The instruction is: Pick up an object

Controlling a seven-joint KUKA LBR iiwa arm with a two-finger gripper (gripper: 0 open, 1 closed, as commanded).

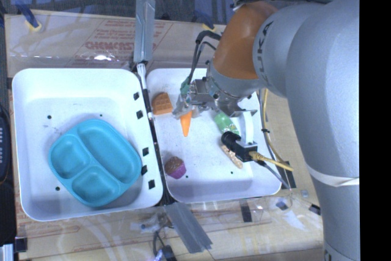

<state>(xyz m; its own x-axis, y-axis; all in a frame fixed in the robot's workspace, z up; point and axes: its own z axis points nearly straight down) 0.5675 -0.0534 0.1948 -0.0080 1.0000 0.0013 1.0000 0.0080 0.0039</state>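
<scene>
Gripper (186,108) over the right bin (201,189), its jaws clamped on a carrot (186,124).
Bread (162,103) sits by the divider; a muffin (175,166) sits near the front edge. The left bin (36,88) holds a blue tray (95,160).

Partial "KU" lettering on arm (266,46); faint red print on cardboard (104,40), illegible

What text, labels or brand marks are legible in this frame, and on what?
"KU": black vertical letters, cut off by the orange band, on the grey arm casing, beside that band.
Red print on the clear plastic sheet behind the white bins: a large line starting roughly "CHEM", too blurred to read for certain; the smaller lines above it are unreadable.
Nothing readable on the blue divided tray or the other items in the bins.
</scene>
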